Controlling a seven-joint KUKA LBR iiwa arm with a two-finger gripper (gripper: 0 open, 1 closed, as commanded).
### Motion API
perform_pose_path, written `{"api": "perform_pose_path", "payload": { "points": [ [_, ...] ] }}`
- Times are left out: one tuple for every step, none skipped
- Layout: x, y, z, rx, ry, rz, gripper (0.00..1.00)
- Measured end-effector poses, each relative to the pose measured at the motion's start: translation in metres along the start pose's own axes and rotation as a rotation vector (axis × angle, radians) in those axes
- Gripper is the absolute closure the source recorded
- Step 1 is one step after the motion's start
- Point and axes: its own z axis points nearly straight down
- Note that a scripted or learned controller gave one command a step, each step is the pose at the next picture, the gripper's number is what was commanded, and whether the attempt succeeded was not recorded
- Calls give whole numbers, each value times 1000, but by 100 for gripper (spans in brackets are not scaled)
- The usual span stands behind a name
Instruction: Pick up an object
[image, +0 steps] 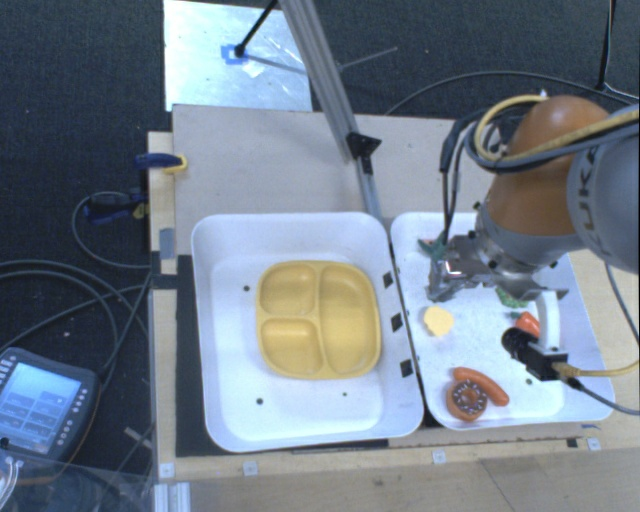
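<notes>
My gripper (441, 288) hangs low in the right bin (575, 395), near its left wall. Just below it lies a small pale yellow piece (438, 321), a short gap away. A brown sprinkled donut (467, 400) and an orange sausage (482, 384) touch each other at the bin's front. A small orange piece (528, 323) lies to the right of the gripper, partly under the wrist. Something green (514, 297) peeks out from beneath the arm, and another green bit (430, 243) shows at the back.
The left bin (225, 400) holds a yellow divided plate (320, 318) in its middle. A grey pole (330, 80) slants across the back of the bench and ends between the bins. The arm covers the right bin's back right part.
</notes>
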Motion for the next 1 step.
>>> {"api": "perform_pose_path", "payload": {
  "points": [
    [50,5,-6,1,0,1,100]
  ]
}}
